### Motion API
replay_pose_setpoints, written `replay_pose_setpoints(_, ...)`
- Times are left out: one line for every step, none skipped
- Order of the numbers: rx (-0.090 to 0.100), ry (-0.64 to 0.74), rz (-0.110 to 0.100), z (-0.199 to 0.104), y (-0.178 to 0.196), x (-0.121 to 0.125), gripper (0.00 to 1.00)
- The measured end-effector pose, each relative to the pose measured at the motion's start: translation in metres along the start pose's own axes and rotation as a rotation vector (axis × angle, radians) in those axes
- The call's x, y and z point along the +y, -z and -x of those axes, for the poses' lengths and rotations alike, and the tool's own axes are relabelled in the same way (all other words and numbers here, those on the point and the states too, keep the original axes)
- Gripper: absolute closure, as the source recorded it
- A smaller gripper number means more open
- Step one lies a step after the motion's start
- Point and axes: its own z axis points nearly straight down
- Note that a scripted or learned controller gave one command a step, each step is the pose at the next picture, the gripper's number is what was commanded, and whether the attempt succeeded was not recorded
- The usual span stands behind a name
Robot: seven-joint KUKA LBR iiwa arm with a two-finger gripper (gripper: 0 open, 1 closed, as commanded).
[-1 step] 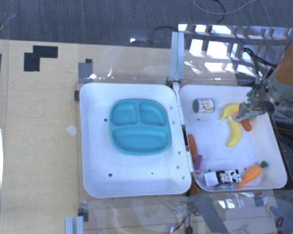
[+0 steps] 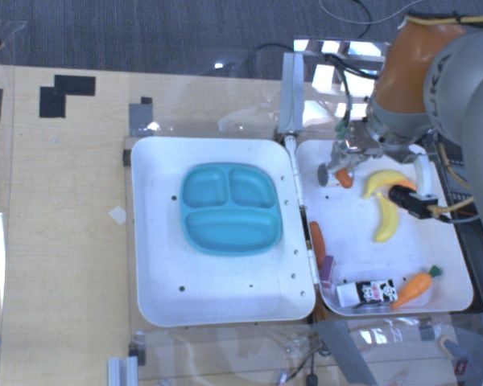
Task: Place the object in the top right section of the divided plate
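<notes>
While beside banana (image 2: 384,206), gripper (image 2: 340,170) above.

Single fixed view from above bench (image 2: 56,215), angled down at a slant. Takes in both white bins: left bin (image 2: 157,296), right bin (image 2: 459,292). Arm (image 2: 435,63) enters from right. Moderately close; floor at top.

We see a pale wooden tabletop (image 2: 56,215) bearing two shallow white bins side by side, the left bin (image 2: 157,288) and the right bin (image 2: 455,284). In the right bin lie a yellow banana (image 2: 386,215), a carrot (image 2: 414,286) near the front edge, a small black-and-white carton (image 2: 369,293) just beside it, and an orange stick (image 2: 316,242) along the left wall. Black patches (image 2: 64,93) mark the tabletop's far left.
</notes>
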Motion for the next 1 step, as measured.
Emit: replay_pose_setpoints(0.000,0.362,0.004,-0.0635,0.0017,0.0402,1.00)
